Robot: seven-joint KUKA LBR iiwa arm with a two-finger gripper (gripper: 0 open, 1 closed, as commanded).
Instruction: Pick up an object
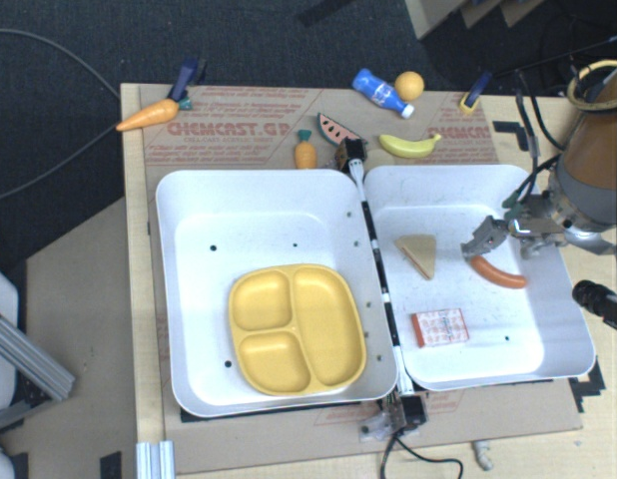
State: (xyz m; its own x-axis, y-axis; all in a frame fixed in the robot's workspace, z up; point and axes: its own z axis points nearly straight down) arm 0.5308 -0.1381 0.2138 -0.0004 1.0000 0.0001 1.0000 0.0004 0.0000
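Yellow divided tray (297,327) sits untouched in the left bin (189,267). In the right bin (548,347) lie a tan wedge (420,255), a red patterned card (440,326) and an orange sausage (496,273). Just above the sausage hangs the gripper (503,236), fingers spread and holding nothing, so the pick appears not yet done; closing and lifting remain.

Red print on the cardboard sheet (239,118), well beyond the fingers (485,238) (on the bench's far side), read roughly "CHEMCAST.GP". A similar red line nearer them, past the banana (408,145), was too blurred to read.
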